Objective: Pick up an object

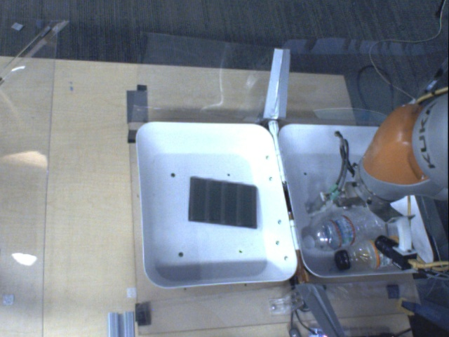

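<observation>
Gripper (337, 196): low inside right bin (309, 159); opening cannot be told.
Clear bottle (339, 231): lying just beside gripper, likely pick target.

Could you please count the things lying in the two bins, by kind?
Dark ribbed mat, in the left bin: 1
Clear plastic bottles, in the right bin: 2
Total: 3

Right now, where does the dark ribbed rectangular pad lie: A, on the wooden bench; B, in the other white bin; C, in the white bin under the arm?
B: the dark ribbed rectangular pad lies flat in the shallow white bin that the arm is not over.
</observation>
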